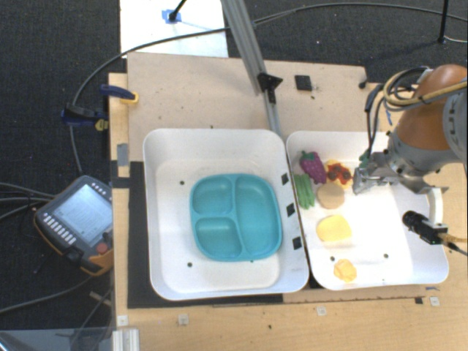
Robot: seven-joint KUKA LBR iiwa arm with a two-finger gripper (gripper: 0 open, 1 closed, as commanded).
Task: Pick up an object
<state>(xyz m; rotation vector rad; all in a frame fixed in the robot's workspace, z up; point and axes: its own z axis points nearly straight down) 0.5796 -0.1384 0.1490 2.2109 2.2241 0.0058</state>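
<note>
The right bin [409, 262] holds several toy foods. A purple grape bunch [314, 167] lies at its upper left, with a green pod [304, 191] just below it. A red and orange piece [338, 172] sits right of the grapes, and a tan round piece [330, 196] lies under it. Lower down are a yellow piece [333, 229] and a small orange-yellow piece [345, 270]. My gripper [363, 179] hangs over the bin's upper middle, just right of the red piece and the tan piece.
The left bin [168, 269] contains a teal divided tray [236, 216]. A metal pole [245, 39] slants across the back. A black part [424, 227] of the arm hangs over the right bin's right side. A teach pendant [73, 221] lies off the bench's left.
</note>
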